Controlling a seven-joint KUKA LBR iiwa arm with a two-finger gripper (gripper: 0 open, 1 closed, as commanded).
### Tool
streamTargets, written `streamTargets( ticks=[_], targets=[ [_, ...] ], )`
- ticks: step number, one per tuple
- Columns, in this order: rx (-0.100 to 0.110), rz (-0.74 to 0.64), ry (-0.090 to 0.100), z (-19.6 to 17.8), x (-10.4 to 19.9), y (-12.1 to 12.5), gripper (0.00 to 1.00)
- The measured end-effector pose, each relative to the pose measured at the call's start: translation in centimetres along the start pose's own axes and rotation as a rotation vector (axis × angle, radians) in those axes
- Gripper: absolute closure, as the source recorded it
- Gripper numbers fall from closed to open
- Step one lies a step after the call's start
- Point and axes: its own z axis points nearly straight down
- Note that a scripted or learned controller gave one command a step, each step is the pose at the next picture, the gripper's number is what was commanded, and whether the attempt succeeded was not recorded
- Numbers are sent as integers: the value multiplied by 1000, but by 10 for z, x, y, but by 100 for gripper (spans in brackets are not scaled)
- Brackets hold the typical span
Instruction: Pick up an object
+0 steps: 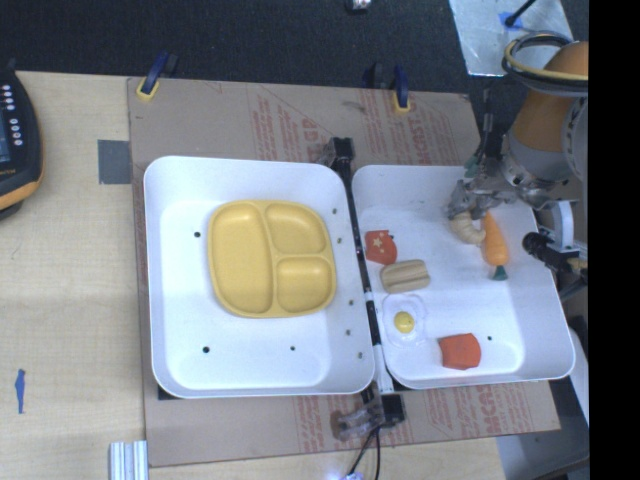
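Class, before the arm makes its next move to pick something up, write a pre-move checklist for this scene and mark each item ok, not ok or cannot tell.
1. Gripper is over the right bin: ok.
2. A target lies close by: the pale beige piece and the carrot sit just below it: ok.
3. Something is already held between the fingers: cannot tell.
4. Targets stand apart: the carrot touches the beige piece: not ok.
5. Other items, the fried egg and the red block, lie away from the gripper: ok.
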Motion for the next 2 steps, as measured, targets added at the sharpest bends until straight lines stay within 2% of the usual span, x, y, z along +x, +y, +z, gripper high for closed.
streamTargets(
  ticks=[1,2],
  targets=[
    [2,2,4,-32,67,2,100],
    [1,-1,6,-91,161,-26,100]
  ],
)
